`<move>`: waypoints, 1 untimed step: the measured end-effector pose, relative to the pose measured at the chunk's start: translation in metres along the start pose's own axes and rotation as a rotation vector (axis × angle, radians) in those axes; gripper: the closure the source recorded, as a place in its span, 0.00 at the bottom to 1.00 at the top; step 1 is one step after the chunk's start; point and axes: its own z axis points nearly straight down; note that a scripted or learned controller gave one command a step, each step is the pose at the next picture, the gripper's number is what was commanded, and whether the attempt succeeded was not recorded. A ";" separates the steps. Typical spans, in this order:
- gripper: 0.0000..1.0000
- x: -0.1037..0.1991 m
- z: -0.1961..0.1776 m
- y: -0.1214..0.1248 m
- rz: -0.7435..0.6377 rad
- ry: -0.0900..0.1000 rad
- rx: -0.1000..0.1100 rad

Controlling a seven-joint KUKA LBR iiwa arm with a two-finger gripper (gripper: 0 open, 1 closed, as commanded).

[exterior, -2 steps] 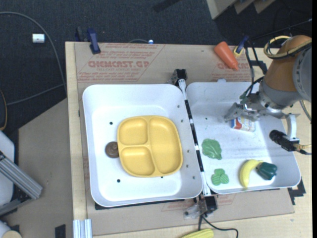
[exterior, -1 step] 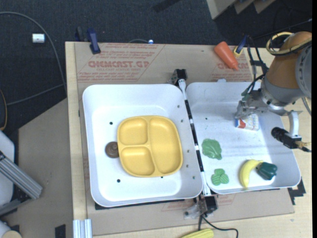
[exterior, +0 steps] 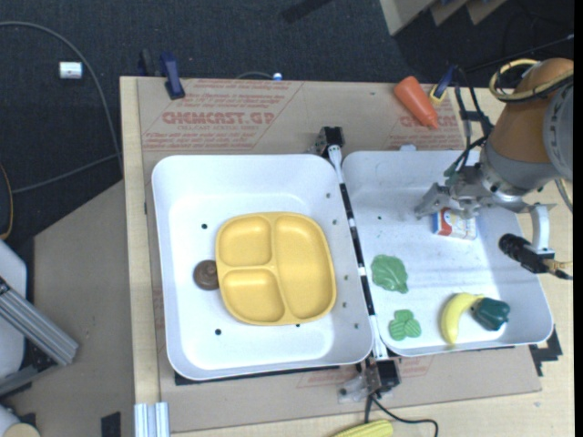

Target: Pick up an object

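My gripper [exterior: 448, 204] hangs over the back of the right bin [exterior: 387, 176] and looks open, its metal fingers spread to either side. Just below it, toward the front, a small red, white and blue carton [exterior: 454, 224] lies on the bin floor; I cannot tell whether the fingers touch it. Also in this bin are a green leafy piece [exterior: 390, 273], a smaller green piece [exterior: 404, 325], a yellow banana [exterior: 454, 318] and a dark green object [exterior: 493, 312] lying against the banana.
The left bin [exterior: 182, 198] holds a yellow divided plate [exterior: 273, 268] with a brown round thing [exterior: 206, 274] at its left edge. An orange carrot-like object [exterior: 417, 103] and a blue clamp [exterior: 170, 75] lie on the board behind the bins.
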 end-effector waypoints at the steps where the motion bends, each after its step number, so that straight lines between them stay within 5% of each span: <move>1: 0.00 0.001 -0.024 -0.025 0.001 0.005 0.016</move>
